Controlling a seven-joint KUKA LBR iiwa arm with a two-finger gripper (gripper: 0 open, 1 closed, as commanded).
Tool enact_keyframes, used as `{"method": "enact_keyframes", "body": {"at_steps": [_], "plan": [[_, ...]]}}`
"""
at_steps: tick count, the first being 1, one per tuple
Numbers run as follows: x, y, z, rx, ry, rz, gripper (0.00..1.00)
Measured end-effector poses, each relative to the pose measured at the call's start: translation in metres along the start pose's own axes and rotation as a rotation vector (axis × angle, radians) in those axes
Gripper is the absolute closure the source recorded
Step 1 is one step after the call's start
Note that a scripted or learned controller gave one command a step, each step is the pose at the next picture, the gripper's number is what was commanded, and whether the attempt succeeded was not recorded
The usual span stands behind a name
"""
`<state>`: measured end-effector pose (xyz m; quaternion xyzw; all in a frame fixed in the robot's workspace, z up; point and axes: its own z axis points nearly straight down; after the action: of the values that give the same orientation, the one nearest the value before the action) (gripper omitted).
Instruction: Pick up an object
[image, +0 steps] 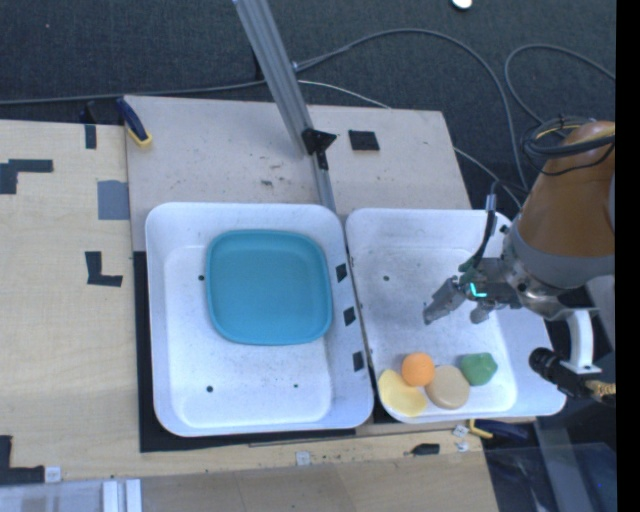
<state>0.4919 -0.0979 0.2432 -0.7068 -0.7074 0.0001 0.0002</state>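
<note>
The gripper (458, 303) hangs spread and empty above the right bin (400, 240). The orange ball (418, 369) sits near that bin's front edge, touching the beige piece (449, 388). It is likely light and smooth; pinch across its widest part.

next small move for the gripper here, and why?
Probably ease the gripper toward the near edge of the right bin and down over the orange ball. The gripper hangs above bare bin floor with nothing between its fingers, while the ball, a yellow piece, a tan piece and a green piece cluster along that edge.
</note>
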Motion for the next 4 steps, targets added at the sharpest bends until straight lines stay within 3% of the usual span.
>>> {"method": "enact_keyframes", "body": {"at_steps": [1,3,4], "plan": [[0.000,0.000,0.000,0.000,0.000,0.000,0.00],[-0.003,0.001,0.125,0.006,0.000,0.001,0.00],[-0.003,0.001,0.155,-0.001,0.000,0.000,0.00]]}}
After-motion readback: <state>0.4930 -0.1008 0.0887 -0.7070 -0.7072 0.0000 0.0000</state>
